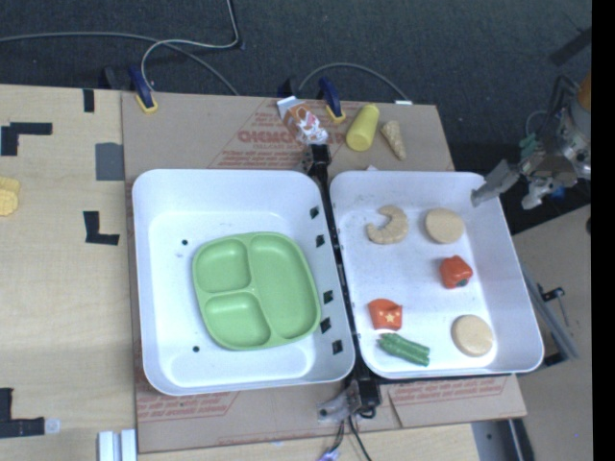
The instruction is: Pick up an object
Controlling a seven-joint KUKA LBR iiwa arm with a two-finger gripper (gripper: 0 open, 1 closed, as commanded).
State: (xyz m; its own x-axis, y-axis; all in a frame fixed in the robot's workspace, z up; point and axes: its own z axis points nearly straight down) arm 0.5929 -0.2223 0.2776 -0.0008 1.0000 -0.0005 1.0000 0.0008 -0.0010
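The right bin [500, 257] holds several toy foods: a tan crescent [388, 225], a round tan biscuit [444, 226], a red pepper [455, 272], a red-orange piece [385, 313], a green pod [405, 348] and a second round tan biscuit [472, 334]. My gripper [504, 196] hangs over the bin's upper right corner, up and to the right of the first biscuit. Its two grey fingers stand apart with nothing between them.
The left bin [163, 209] holds a green divided plate [255, 289]. Behind the bins on the cardboard lie a yellow cylinder [362, 128], a tan cone [394, 139] and a small packet [304, 120]. Blue clamps and cables run along the back edge.
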